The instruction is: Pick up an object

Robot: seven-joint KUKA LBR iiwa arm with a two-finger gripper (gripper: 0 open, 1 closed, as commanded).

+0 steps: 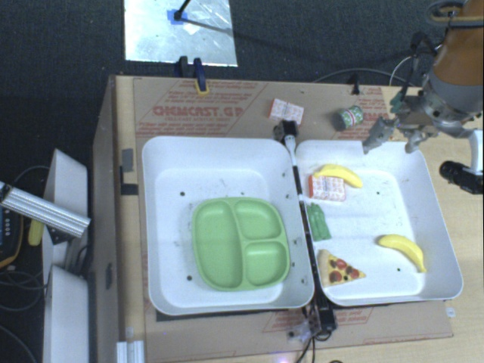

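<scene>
the gripper (393, 136) hangs above the far right corner of the right bin (439, 203), its two fingers spread apart with nothing between them, so it is open and carries nothing. the grey arm (454, 74) with its orange band reaches in from the right and sits high over the bench (227, 108), not down among the things. in the right bin lie the candidates for picking: a banana (340, 175) near the far left part of the bin, a small red and white packet (328, 190) touching it on the near side, a green piece (318, 222) along the bin's left wall, a pizza slice toy (339, 268) in the near left corner, and a second banana (403, 249) toward the near right, well apart from the others. the left bin (166, 172) holds a green divided plate (240, 243). a small green can (350, 116) lies on the bench beyond the bins, near the gripper but outside them. judging from this, the task is at its start: nothing is grasped and nothing is lifted. what is left seems to be all of it, namely choosing a thing, coming down over it, closing and raising it; the second banana, lying clear of its neighbours, looks the easier pick
</scene>
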